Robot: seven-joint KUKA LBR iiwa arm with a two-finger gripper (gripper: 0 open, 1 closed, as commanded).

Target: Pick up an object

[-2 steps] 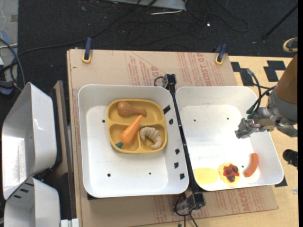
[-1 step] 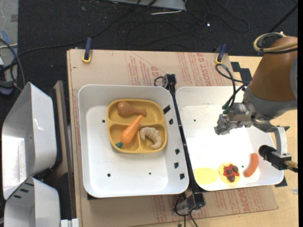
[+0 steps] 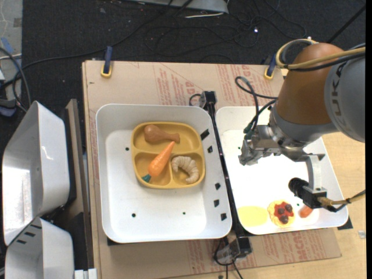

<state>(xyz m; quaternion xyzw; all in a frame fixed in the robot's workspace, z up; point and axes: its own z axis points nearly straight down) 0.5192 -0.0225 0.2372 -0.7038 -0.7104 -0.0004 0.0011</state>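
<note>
Yellow plate (image 3: 168, 133) sat in your left bin (image 3: 110, 173); the gripper (image 3: 251, 154) hung mid-right, its grip state impossible to tell.

Two white bins (image 3: 116, 214) on a cardboard-topped bench (image 3: 168, 77) — black cables (image 3: 145, 34) across the dark floor beyond.

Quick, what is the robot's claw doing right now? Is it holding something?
Gripper: over the right bin, nothing seen between its fingers; open or shut cannot be told.

A robotics lab: clamped cardboard bench (image 3: 174, 77), loose floor cables (image 3: 174, 25), an industrial arm (image 3: 317, 92).
</note>
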